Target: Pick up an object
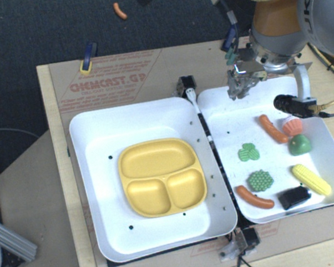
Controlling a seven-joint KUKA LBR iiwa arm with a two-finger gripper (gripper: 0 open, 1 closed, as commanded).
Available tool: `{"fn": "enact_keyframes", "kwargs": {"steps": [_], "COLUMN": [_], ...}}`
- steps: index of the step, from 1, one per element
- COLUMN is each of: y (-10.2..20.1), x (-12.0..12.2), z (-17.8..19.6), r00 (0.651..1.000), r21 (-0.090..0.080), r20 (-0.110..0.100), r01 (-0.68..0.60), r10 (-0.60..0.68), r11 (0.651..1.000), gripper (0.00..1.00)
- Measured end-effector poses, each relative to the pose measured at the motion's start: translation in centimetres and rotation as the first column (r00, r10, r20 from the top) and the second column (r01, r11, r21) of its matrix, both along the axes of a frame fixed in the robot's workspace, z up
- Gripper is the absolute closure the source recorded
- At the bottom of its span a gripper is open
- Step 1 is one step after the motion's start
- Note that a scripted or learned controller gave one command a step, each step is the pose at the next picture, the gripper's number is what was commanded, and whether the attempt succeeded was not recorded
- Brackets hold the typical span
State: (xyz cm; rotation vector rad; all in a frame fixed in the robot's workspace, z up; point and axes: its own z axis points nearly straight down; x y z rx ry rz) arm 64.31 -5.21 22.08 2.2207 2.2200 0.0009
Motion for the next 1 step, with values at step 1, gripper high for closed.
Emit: {"fn": "enact_keyframes", "kwargs": {"steps": [1], "y": [1.27], "x": [-0.86], "z": [-0.37], "r00": [1.000], "r21": [0.002], "r20": [-0.004], "r01": [-0.002], "r10": [0.002], "r11": [1.000], "gripper": [1.00]}}
